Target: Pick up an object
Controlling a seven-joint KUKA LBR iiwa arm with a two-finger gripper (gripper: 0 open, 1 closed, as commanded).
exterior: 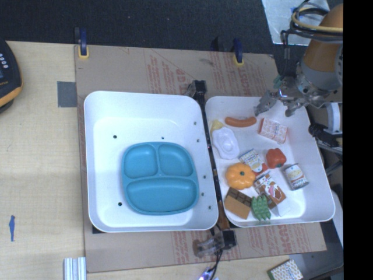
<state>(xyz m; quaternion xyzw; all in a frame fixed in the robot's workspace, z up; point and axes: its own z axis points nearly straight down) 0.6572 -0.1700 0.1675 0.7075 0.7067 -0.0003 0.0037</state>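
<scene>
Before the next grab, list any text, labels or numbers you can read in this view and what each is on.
None can be read.
Cardboard sheet: faint red print, too blurred.
Can: label blurred.
Small carton: print too small.
Pink packet: no legible text.
Red and white packet: print blurred.
Dark device at the left edge: marks too small.

Wooden bench [41, 156] — cardboard sheet [151, 69] clamped on — dark floor [145, 7].
</scene>
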